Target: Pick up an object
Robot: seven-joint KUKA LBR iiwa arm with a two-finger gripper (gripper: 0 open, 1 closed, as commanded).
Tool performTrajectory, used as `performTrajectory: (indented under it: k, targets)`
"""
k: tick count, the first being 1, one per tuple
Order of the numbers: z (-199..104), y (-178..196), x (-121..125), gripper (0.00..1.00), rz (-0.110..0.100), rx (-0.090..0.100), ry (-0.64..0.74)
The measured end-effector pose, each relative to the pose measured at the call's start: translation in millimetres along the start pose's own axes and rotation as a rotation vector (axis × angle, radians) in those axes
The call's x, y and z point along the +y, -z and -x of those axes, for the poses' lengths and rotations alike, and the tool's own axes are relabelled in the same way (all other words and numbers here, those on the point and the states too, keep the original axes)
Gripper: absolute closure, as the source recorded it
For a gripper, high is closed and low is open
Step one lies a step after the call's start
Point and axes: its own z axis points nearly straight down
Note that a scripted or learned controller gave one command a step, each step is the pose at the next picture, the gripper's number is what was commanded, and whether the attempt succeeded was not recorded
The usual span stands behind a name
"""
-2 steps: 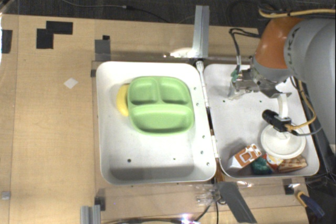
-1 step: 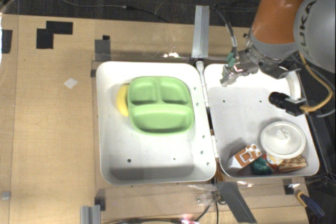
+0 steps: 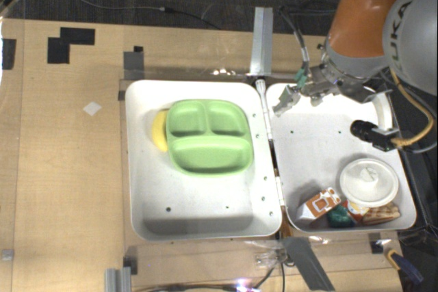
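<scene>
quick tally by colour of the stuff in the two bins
green: 2, divided plate and a small teal-green thing
yellow: 1, object tucked beside the plate
white: 1, round lidded container
orange and white: 1, small packet
brown: 1, item under the container
total: 6

Robotics lab test bench.
A wooden bench (image 3: 61,167) holds two white bins (image 3: 205,219), metal brackets (image 3: 262,44), loose cables (image 3: 102,0), and a grey-and-orange robot arm (image 3: 383,24) at upper right.
</scene>
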Motion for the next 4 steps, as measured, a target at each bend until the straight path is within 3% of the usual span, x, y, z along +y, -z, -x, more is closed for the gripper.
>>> performTrajectory:
  k: [1, 2, 3, 4]
  targets:
    - [-10.4, -21.2, -2.5, 0.0, -0.002, 0.001, -0.168]
    - [-6.4, -58.1, -109.3, 0.0, -0.003, 0.0, -0.048]
    - [43.5, -153.5, -114.3, 0.0, 0.007, -0.004, -0.115]
    - [44.5, -141.4, -111.8, 1.0, 0.014, -0.008, -0.114]
